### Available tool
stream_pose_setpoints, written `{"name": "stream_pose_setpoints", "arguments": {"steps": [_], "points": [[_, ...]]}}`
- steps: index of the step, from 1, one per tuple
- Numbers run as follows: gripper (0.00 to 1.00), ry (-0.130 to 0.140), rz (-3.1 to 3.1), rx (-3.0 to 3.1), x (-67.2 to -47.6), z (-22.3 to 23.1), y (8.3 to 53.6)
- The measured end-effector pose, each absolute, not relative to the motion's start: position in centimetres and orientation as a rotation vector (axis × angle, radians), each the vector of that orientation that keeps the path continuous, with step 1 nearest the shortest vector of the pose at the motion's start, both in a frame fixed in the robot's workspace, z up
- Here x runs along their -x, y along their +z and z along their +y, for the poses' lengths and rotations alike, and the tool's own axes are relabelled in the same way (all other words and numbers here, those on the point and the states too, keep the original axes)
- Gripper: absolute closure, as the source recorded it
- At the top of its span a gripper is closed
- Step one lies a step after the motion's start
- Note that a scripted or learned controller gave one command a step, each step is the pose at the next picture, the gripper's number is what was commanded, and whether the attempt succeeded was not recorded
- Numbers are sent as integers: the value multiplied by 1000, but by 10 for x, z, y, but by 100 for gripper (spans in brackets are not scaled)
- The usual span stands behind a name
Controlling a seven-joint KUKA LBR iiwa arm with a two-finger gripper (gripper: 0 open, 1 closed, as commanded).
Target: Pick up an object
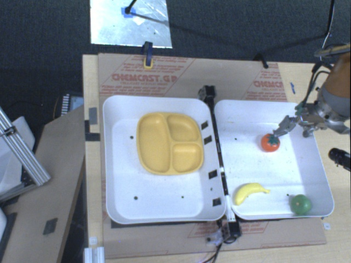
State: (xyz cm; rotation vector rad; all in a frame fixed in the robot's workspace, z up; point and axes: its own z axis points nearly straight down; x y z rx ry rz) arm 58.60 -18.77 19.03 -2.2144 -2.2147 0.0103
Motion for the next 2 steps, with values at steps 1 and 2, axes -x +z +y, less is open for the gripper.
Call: {"name": "stream_pose_setpoints", "arguments": {"steps": [1, 2], "points": [[0, -1, -2226, 2218, -589, -187, 198], [0, 0, -2230, 2214, -600, -185, 145]]}}
